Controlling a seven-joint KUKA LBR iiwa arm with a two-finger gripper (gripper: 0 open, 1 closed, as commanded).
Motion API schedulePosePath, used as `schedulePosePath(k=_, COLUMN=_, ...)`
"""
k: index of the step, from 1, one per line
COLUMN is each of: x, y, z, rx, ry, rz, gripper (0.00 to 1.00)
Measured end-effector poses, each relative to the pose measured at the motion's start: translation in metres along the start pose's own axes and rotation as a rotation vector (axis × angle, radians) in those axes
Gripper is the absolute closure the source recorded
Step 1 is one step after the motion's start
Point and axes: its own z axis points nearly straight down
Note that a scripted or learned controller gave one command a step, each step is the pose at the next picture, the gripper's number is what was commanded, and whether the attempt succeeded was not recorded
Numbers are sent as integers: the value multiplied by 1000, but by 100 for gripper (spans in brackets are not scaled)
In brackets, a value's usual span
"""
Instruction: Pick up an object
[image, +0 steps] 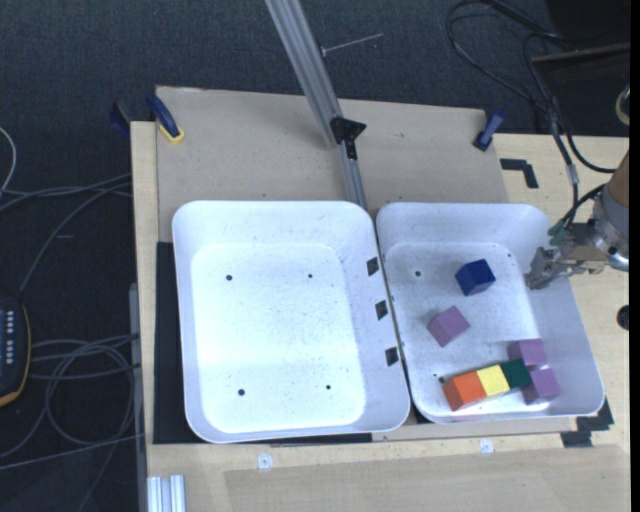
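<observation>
Quantities: two white bins (200, 225); one blue cube (475, 276); three purple blocks (448, 325); one multicoloured bar (488, 383); one end effector (545, 268).

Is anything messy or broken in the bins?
Nothing looks broken or spilled. The blocks all sit inside the right bin: a blue cube, a purple cube, and a row of coloured blocks lying at a slant along the front wall. The hand is at that bin's right rim.
</observation>
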Motion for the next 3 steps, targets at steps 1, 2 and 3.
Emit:
schedulePosePath(k=1, x=2, y=3, z=-65, rx=-3, ry=-1, rz=-1, gripper=100)
schedulePosePath(k=2, x=64, y=9, z=-55, rx=7, ry=5, rz=-5, gripper=100)
schedulePosePath(k=3, x=113, y=10, z=-62, rx=7, ry=5, rz=-5, gripper=100)
